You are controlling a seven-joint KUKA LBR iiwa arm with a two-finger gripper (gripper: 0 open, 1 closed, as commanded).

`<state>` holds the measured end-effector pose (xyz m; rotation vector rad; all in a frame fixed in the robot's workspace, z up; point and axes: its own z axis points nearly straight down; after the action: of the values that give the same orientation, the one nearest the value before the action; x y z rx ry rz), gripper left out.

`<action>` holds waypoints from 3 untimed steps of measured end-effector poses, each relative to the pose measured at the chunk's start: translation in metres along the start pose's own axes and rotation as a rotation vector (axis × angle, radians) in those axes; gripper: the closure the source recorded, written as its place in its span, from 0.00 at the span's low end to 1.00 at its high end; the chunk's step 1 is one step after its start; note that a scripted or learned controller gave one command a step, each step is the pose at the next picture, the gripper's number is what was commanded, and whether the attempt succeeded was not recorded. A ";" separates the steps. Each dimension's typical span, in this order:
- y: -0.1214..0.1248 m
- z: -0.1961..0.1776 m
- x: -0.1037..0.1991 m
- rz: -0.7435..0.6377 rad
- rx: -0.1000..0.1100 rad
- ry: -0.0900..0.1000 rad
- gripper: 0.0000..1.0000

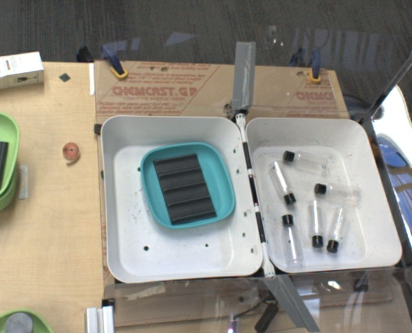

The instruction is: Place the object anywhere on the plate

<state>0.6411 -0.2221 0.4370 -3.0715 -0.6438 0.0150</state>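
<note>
Vials [310, 200] lie scattered flat in right bin [372, 255], clear tubes with black caps, several seen, none lifted. Plate [223, 200], teal, is set in left bin [123, 255], across divider from vials; dark ribbed insert [185, 189] is laid on it, leaving teal rim as bare landing area. Bins are seated side by side, likely so that transfer stays short. Places relative to tool cannot be given, and tool state cannot be told. "CHEMCAST" is read on cardboard [157, 89] behind bins; remaining print is blurred.
</note>
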 end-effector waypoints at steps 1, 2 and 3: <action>0.003 -0.001 0.009 0.086 -0.002 0.002 0.00; 0.004 -0.001 0.009 0.208 -0.001 0.004 0.00; 0.004 0.000 0.008 0.204 0.000 0.002 0.00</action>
<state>0.6496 -0.2225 0.4374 -3.1221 -0.3281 0.0128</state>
